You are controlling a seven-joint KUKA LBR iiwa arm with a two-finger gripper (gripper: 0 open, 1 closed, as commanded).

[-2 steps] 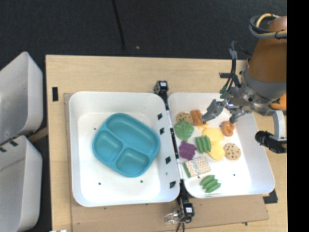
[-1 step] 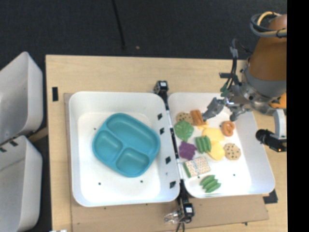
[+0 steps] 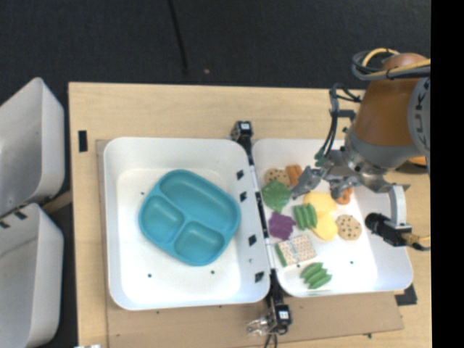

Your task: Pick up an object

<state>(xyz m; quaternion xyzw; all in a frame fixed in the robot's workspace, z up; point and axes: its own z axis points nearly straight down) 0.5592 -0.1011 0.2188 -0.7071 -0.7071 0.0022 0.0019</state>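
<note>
The grey arm with the orange band is reaching in from the right and is hanging over the right white shallow bin (image 3: 391,270). Its two-finger gripper (image 3: 324,183) is hovering above the upper part of a heap of small toy foods. The fingers seem to be standing apart, one near a small orange block (image 3: 293,172) and one near a small orange-red piece (image 3: 344,192), and nothing is showing between them, so I judge it open and holding nothing.

The nearest candidate is the yellow rounded plastic piece (image 3: 323,213), which is lying just under the gripper, touching a green pea pod (image 3: 305,215) and close to a chocolate-chip cookie (image 3: 349,228). I am expecting it to be light, stiff and rather smooth, so it may be slipping out if the fingers close on its curved edge; taking it across its narrow middle looks safer. The pea pod beside it could be pushed or caught together with it.

The left white bin (image 3: 116,267) is bearing a blue divided plastic plate (image 3: 188,216). A purple soft-looking piece (image 3: 280,225) and a green leafy piece (image 3: 275,194) are lying near the wall between the bins, harder to reach.
</note>
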